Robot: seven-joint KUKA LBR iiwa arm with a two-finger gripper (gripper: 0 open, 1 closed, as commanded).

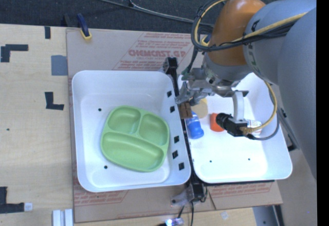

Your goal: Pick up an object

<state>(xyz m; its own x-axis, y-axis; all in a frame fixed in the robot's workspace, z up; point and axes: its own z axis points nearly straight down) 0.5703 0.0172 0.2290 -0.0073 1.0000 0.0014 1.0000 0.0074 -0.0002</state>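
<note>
While the grey arm with its orange band reaches low over the right-hand shallow white bin [267,168], its hand [191,97] sits at that bin's left edge, close above a small cluster of objects. Just beneath it lie a blue cylindrical item [195,128], a tan rounded piece [201,108] and an orange object [215,123] beside a black fitting. Whether the hand is spread or pressed together I cannot tell, and nothing shows between it. By my judgement the pick is not yet done: approach made, grasp and lift remaining. A green sectioned plastic plate [135,138] rests in the left-hand white bin [87,86] on the bench.
</note>
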